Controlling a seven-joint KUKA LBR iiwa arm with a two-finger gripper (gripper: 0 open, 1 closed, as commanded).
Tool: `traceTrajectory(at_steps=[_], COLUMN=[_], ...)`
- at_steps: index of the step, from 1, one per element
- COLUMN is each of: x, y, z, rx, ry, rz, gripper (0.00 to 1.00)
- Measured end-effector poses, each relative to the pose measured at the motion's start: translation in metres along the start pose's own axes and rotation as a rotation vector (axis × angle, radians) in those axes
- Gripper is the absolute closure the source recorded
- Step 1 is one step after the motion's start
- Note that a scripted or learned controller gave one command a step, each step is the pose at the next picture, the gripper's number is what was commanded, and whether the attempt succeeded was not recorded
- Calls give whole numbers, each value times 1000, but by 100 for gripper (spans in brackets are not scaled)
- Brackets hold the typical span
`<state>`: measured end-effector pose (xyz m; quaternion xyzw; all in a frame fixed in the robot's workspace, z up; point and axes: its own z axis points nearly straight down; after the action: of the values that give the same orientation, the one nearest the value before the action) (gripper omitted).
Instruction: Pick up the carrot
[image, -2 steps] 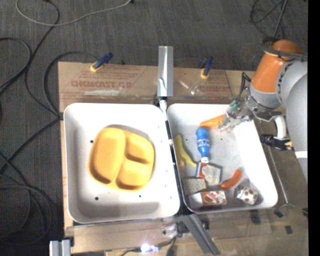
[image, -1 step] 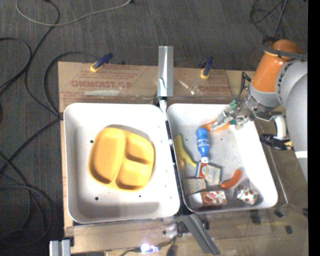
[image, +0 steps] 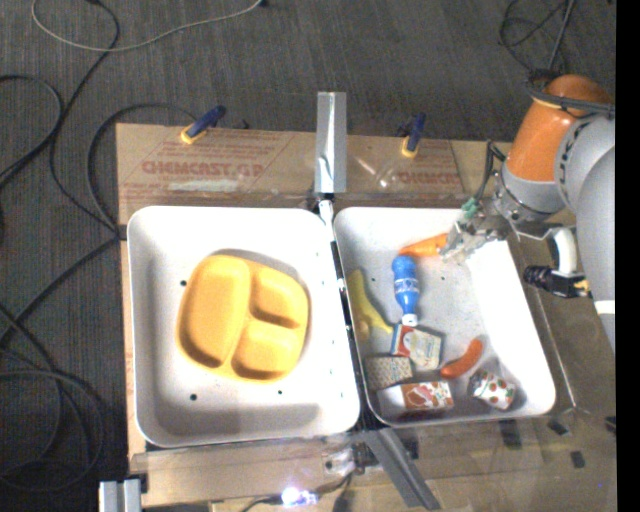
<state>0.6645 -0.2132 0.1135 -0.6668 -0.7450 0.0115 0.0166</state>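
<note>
From above, the carrot (image: 424, 245) lies near the right bin's (image: 535, 345) far wall, long axis roughly left-right, its right end touching the gripper (image: 466, 237), whose jaw state I cannot tell from here.

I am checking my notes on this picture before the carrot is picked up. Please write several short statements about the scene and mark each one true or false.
1. The carrot lies in the right bin. True.
2. The yellow tray sits in the right bin. False: it sits in the left bin.
3. The gripper is above the left bin. False: it is at the far side of the right bin, close to the carrot's right end.
4. The blue bottle lies nearer the camera than the carrot. True.
5. The banana is on the left side of the right bin. True.
6. The carrot rests on the yellow tray. False: it rests on the right bin's floor.
</note>
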Motion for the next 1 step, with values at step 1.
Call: traceTrajectory(at_steps=[1], x=[1], y=[1], z=[0], rx=[-1], ry=[0], rz=[-1], gripper=[0])
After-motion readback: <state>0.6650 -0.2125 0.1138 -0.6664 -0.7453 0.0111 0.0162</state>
